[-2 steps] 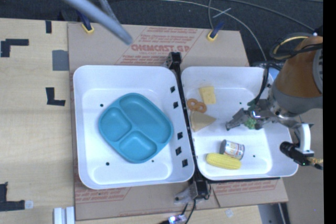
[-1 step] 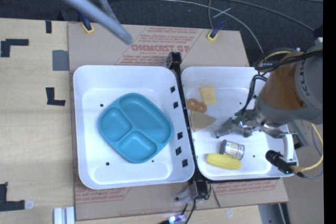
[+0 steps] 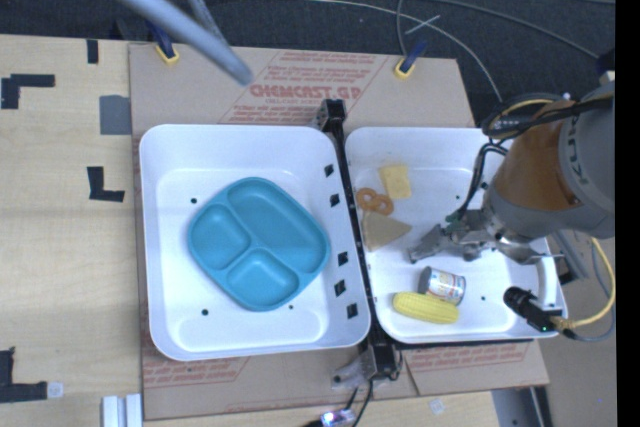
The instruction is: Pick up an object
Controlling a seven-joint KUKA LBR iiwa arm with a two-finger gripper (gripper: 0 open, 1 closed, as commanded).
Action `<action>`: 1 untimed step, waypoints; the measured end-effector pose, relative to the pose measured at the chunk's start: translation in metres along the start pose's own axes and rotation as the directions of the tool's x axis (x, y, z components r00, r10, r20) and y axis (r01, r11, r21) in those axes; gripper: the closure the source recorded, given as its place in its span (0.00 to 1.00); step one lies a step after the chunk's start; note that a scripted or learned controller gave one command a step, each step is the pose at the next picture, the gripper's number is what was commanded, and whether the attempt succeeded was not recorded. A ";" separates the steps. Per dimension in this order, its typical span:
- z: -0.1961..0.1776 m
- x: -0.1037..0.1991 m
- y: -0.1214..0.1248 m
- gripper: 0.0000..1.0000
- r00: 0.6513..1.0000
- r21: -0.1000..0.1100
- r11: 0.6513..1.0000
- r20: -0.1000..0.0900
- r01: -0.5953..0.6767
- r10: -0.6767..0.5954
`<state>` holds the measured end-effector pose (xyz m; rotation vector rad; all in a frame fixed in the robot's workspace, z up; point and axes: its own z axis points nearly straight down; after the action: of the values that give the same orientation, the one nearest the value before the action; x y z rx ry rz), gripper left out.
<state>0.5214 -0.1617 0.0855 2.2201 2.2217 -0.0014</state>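
The likely targets lie in the right bin [image 3: 455,153]: a small can [image 3: 442,285] on its side, with an ear of corn [image 3: 425,308] just beside it toward the front wall; farther back sit a yellow block [image 3: 396,181], a pretzel-shaped piece [image 3: 376,201] and a tan wedge [image 3: 384,232], all scattered loosely, probably tipped in for random picking; the gripper [image 3: 428,245] reaches in from the right, low over the bin floor just behind the can and near the wedge, with nothing visibly between its fingers; whether they are spread or closed I cannot tell; the task looks not yet done. The left bin [image 3: 160,215] holds a blue divided plate [image 3: 259,242]; both bins rest on a cardboard sheet [image 3: 300,85] over a pale wooden bench [image 3: 50,215]; cables [image 3: 450,15] trail across dark flooring behind.
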 end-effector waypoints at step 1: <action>-0.011 -0.001 0.001 1.00 1.000 -0.004 1.000 0.003 0.000 0.000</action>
<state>0.5223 -0.1624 0.0964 2.2168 2.2188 -0.0002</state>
